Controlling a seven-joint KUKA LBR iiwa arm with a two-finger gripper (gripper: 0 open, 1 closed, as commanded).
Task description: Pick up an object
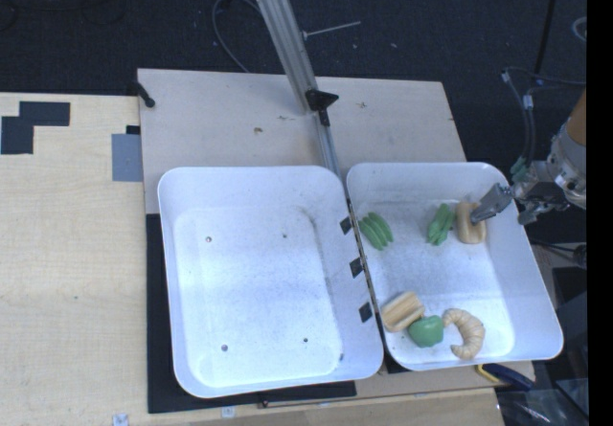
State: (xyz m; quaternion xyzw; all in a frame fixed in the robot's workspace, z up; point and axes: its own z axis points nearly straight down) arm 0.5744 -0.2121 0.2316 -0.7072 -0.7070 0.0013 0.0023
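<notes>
Camera view. I look down at a slant on the bench (239,118), which bears two shallow white bins side by side. The left bin (251,280) shows a bare, lightly speckled floor. The right bin (450,266) carries every loose object.

In the upper half of the right bin I see a green ridged piece (375,230) near the dividing wall, a second green piece (441,224) further right, and a tan rounded piece (468,224) touching or just beside that second green piece. In the lower half lie a tan bun-shaped piece (401,310), a green rounded piece (425,330) pressed against it, and a curved croissant-like piece (465,332) just to the right.

The arm enters from the right, and the end effector (508,201) sits over the right bin's far right rim. One dark finger (491,203) points down and left, its tip at or just beside the tan rounded piece. The two fingers appear spread apart, and I see nothing pinched between them.

A slanted aluminium rail (292,51) rises from the bench behind the bins. A pale wooden surface (67,252) lies to the left of the bench.
</notes>
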